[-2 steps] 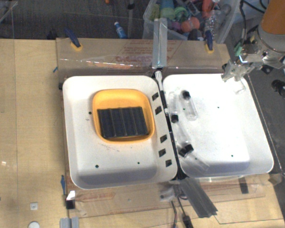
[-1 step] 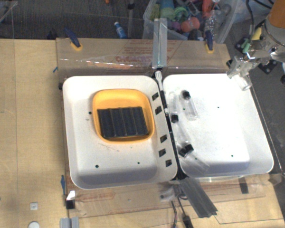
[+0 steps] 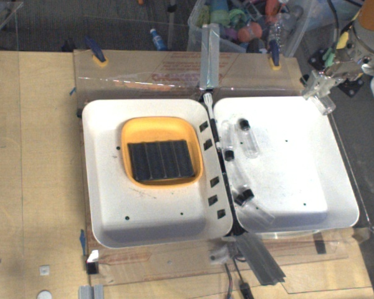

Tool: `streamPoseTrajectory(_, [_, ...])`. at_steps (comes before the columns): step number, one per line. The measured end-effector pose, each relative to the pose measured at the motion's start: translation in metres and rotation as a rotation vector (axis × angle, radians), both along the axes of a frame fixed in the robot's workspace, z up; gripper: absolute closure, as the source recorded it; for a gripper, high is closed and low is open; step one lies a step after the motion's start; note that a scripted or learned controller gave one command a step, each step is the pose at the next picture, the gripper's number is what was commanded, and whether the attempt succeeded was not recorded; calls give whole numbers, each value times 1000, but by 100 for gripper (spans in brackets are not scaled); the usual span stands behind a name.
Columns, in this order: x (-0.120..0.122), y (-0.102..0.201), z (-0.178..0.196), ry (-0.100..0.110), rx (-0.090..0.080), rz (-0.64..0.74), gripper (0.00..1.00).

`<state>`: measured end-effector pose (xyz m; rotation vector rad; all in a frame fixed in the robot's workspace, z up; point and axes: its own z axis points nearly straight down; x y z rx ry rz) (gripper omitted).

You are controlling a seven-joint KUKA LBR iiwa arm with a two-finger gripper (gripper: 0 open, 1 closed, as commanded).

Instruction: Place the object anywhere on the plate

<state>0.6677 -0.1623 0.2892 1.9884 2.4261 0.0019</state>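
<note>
An orange-yellow plate (image 3: 132, 134) with rounded corners rests in the left bin (image 3: 106, 217). A black ridged rectangular object (image 3: 161, 160) lies flat on the plate and covers most of its middle. My gripper (image 3: 318, 90) hangs over the far right corner of the right bin (image 3: 311, 167), well away from the plate and the black object. The grey arm with its orange band (image 3: 369, 8) rises behind it at the top right.
In the right bin lie a clear tube with a black cap (image 3: 247, 138) and another clear piece with a black cap (image 3: 244, 197), both near the divider (image 3: 213, 161). A clear tub of colourful toys (image 3: 252, 8) stands behind the bins.
</note>
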Motion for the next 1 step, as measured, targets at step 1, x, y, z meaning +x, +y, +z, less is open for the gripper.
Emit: streamPoseTrajectory(1, [0,-15,12,0,0,32,100])
